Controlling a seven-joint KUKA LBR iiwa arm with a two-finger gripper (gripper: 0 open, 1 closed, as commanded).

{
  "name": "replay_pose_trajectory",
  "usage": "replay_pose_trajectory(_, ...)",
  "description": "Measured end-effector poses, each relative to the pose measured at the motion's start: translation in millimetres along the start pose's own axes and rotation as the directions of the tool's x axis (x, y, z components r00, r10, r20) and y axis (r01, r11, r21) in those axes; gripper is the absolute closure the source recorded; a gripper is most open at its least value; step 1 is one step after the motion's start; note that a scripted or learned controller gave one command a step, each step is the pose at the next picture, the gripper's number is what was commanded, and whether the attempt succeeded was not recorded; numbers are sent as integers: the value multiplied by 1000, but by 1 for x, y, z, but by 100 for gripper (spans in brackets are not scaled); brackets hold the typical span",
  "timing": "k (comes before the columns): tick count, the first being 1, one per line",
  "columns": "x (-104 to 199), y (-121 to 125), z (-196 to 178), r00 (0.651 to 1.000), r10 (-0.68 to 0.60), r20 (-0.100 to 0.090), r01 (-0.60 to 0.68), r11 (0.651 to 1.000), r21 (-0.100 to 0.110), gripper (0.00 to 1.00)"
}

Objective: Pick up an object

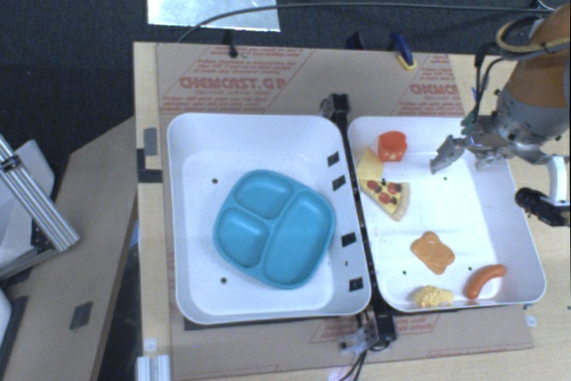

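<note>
Landmark: the pizza slice [386, 193], lying in the right bin [513, 192] close to the bin's left wall.

The arm [535, 94], grey with an orange band, is reaching in from the right edge. Its gripper [449, 154] is hanging over the upper part of the right bin, up and to the right of the pizza slice and well apart from it. The fingertip end is showing as one grey tip; whether the claw is wide or narrow cannot be told, and nothing is showing between it.

Just above the pizza slice, a red block [392, 145] is sitting, near it and left of the gripper. A pale yellow wedge [369, 165] is touching the slice's upper left edge.

Below and right of the pizza slice, an orange bread-like piece [433, 252] is lying apart from it. Farther down, near the bin's bottom edge, a yellow lumpy piece [430, 296] and a sausage [485, 280] are lying side by side, not touching.

Left of the pizza slice, across the divide, the left bin [196, 147] is bearing a blue divided plate [274, 227].
</note>
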State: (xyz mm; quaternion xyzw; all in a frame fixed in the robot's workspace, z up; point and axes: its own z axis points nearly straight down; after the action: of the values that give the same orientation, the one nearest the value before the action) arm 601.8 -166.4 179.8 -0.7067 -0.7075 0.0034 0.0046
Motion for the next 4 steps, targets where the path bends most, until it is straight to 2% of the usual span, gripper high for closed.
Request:
replay_pose_trajectory(1, 0, 3, -8, 1000, -3, 2, 3, 1000, -13, 0)
replay_pose_trajectory(3, 2, -3, 97, 1000, 0, 3, 0, 1000, -12, 0)
replay_pose_trajectory(4, 2, -3, 84, 1000, 0, 3, 0, 1000, -16, 100)
